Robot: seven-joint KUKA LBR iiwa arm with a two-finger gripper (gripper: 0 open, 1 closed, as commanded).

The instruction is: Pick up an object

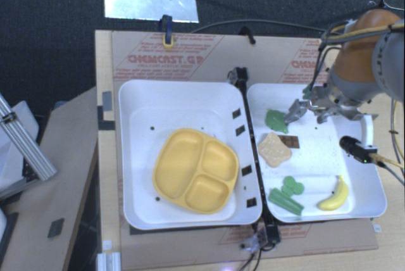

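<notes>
Well, gripper (296,113): hanging low over the right bin's (370,165) far left part, just beside the green leaf-shaped toy (276,119); finger state, cannot tell.
Right bin: tan waffle-textured cracker (273,150) by its left edge, green broccoli-like piece (287,194) and yellow plastic banana (335,195) along its near edge.
Left bin (183,102): yellow divided plastic plate (196,170), centre.

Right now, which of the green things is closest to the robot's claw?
The flat green piece at the right bin's far end, just beside the gripper. The other green toy lies by the banana.
</notes>
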